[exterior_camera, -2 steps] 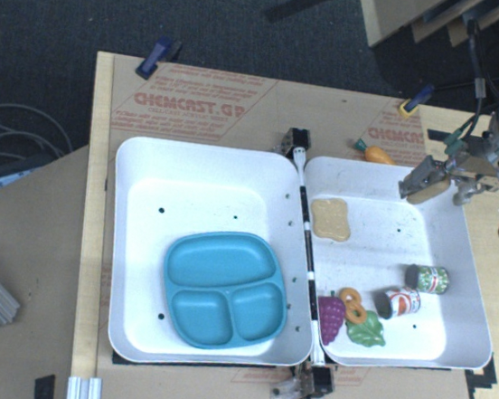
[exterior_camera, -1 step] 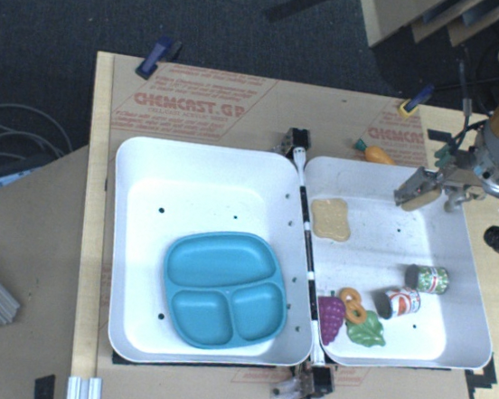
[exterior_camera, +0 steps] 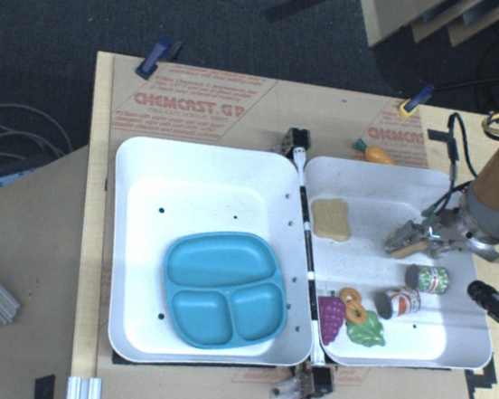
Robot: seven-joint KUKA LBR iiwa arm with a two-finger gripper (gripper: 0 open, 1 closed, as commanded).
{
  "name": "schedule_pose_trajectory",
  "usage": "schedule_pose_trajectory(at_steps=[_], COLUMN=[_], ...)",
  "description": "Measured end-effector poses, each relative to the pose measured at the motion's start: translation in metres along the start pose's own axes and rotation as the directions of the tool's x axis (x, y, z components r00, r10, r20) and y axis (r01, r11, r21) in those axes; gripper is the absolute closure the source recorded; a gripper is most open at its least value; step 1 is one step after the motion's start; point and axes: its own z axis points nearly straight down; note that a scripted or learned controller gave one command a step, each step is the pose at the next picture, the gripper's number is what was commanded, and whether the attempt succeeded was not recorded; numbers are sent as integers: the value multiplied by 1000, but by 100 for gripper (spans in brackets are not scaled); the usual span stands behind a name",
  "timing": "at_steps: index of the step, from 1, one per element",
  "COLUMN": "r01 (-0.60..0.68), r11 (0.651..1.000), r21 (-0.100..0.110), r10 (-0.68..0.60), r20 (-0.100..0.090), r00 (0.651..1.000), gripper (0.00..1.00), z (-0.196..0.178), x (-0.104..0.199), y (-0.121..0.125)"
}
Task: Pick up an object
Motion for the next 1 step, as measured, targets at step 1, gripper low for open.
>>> schedule_pose_trajectory(at_steps=[1], r01=[-1], r11=[1000], r21=[-2], r10=[1], r20=[3], r00=[1000], gripper=[100], z=[-10], x=[-1], y=[0])
